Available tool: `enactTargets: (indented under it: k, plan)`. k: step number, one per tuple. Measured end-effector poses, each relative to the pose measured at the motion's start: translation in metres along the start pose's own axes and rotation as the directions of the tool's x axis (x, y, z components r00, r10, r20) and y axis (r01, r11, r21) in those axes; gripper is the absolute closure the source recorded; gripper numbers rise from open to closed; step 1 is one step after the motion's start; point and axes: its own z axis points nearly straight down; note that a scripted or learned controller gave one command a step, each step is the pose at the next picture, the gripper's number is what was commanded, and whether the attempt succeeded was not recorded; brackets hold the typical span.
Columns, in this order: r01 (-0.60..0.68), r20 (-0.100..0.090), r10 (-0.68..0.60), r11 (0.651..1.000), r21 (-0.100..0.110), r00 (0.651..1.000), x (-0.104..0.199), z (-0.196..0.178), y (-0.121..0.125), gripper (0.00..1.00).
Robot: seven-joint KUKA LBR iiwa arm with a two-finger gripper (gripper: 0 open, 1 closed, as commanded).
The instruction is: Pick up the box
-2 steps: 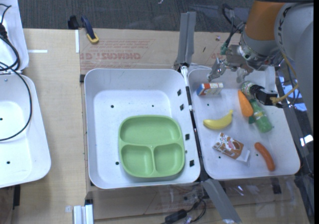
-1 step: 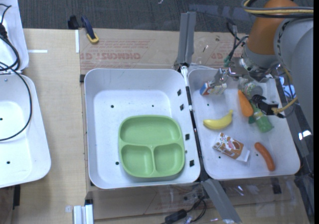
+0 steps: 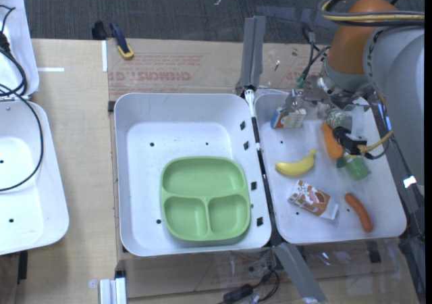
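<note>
Two small boxes lie in the right bin [image 3: 395, 225]. One is a red and white carton [image 3: 312, 200] lying flat near the front, below the banana. The other is a blue, white and red box [image 3: 285, 119] at the bin's back left corner. My gripper [image 3: 298, 102] hangs right above this back box, touching or almost touching its top. The grey arm with its orange band [image 3: 358, 36] reaches in from the right over the bin's back edge.
The right bin also holds a banana [image 3: 295, 165], a carrot [image 3: 331, 140], a green block [image 3: 357, 167] and a sausage [image 3: 358, 211]. A green divided plate [image 3: 204, 198] lies in the left bin [image 3: 135, 161]. Cables hang from the arm's wrist.
</note>
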Motion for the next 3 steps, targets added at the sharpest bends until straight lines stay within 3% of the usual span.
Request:
enactTargets:
  k: [1, 3]
  plan:
    - [0.021, -0.007, -0.021, 1.0, -0.001, 1.0, -0.0038, 0.0002, 0.0012, 0.0]
    - [0.06, -0.002, -0.06, 0.998, 0.005, 0.998, -0.0024, 0.0009, -0.0009, 0.0]
